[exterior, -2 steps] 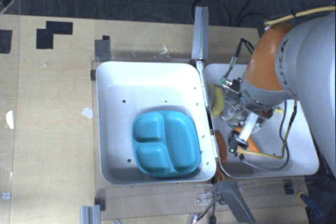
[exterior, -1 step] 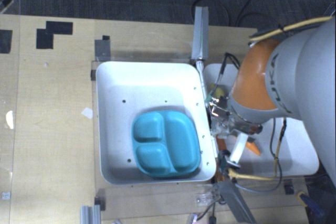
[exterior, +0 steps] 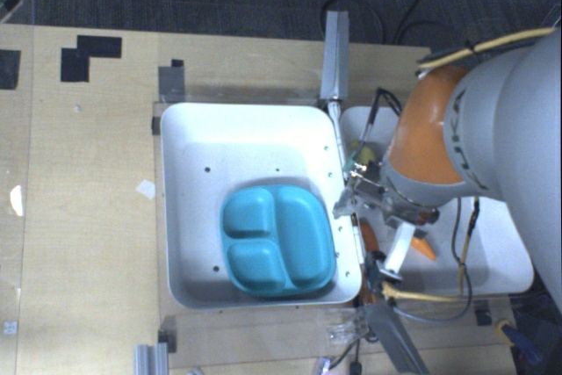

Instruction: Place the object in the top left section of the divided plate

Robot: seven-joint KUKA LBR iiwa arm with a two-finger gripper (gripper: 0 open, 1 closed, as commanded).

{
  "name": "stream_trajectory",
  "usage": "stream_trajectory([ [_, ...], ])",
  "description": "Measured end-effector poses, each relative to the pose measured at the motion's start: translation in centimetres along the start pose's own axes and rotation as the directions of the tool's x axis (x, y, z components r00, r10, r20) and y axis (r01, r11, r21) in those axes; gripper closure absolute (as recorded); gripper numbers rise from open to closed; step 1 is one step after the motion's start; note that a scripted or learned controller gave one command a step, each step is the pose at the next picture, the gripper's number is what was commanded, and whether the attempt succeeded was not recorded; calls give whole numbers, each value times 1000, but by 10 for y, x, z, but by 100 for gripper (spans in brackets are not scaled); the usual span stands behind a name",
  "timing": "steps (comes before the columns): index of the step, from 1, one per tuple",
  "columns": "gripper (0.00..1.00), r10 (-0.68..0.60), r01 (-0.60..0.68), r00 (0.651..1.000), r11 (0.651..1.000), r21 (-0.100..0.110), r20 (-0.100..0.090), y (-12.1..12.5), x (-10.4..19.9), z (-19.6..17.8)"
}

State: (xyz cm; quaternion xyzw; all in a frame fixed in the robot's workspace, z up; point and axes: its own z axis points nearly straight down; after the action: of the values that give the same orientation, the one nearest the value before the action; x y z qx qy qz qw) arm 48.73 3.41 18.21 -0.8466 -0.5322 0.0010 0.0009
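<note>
A blue divided plate (exterior: 279,239) with three sections lies in the near part of the left white bin (exterior: 202,145); nothing is in its sections. My gripper (exterior: 384,234) is down in the right bin (exterior: 492,277), close to that bin's left wall. A long orange object (exterior: 424,248) lies under the gripper, with one end showing at its right and another orange bit at its left. The gripper covers its middle, and I cannot tell whether it is held.
A small yellow-green object (exterior: 363,158) sits at the far left of the right bin, behind the gripper. The grey and orange arm (exterior: 439,136) covers most of that bin. Cables trail along the bench's near edge.
</note>
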Motion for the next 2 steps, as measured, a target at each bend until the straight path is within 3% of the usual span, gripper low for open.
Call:
stream_trajectory([
  [1, 0, 193, -193, 981, 981, -5, -1, 52, 57, -152],
  [2, 0, 196, -196, 981, 981, -5, 0, 97, 14, -172],
])
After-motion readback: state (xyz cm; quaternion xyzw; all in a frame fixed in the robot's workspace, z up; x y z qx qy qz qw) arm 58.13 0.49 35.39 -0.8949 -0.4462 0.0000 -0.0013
